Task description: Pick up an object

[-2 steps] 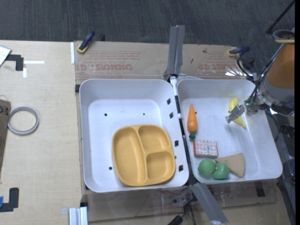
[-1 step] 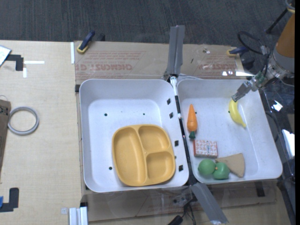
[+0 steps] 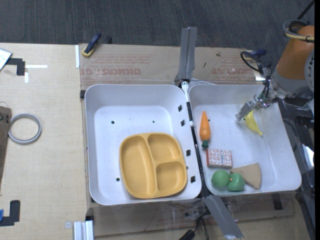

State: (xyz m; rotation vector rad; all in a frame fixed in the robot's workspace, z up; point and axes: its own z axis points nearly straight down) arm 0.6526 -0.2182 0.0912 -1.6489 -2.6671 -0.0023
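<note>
Table (image 3: 40, 84), tan, carrying two white bins side by side on a sheet of brown cardboard (image 3: 135, 64). Left bin (image 3: 100, 104): one yellow tray (image 3: 152, 165) with three compartments, sitting toward the near right part of the bin floor. Right bin (image 3: 280, 149): everything else. My arm (image 3: 295, 59) comes in over this bin's far right corner, orange band showing above the wrist. My claw (image 3: 248, 111) hangs low at the bin's far right, tip pointing down and left; whether its fingers are apart or together I cannot tell from this angle. Banana (image 3: 254, 125), yellow, lies just beside and below the claw tip, so close that I cannot tell if they touch; I see nothing gripped. Tan wedge (image 3: 250, 174) rests at the near side of the bin, touching the green fruit (image 3: 227, 180) to its left. Patterned box (image 3: 219, 158), flat, lies just above the green fruit. Carrot (image 3: 204, 127), orange with its green end toward the near side, lies along the bin's left wall, well apart from the claw. On the table at far left, a grey tape roll (image 3: 22, 128). A blue-and-yellow clamp (image 3: 91, 44) sits at the cardboard's far left corner.
</note>
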